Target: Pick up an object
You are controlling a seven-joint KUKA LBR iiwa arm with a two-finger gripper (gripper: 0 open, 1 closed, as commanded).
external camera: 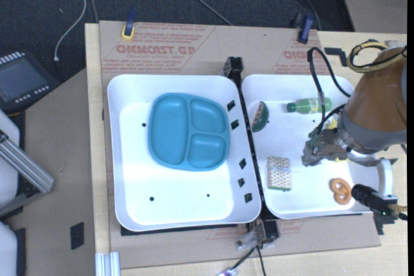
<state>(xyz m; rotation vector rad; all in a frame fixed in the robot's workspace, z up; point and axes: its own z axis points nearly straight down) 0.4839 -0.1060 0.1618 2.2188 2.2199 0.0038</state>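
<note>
Over the right bin, my gripper hangs low w/ nothing visibly in it; can't tell its state. Patterned pouch lies just left of gripper, pretzel near, lower right, green bottle above it.

Single fixed camera above bench, looking down at slant. Moderately distant: both white bins fully in frame, floor and cables beyond. Arm enters from right.
</note>
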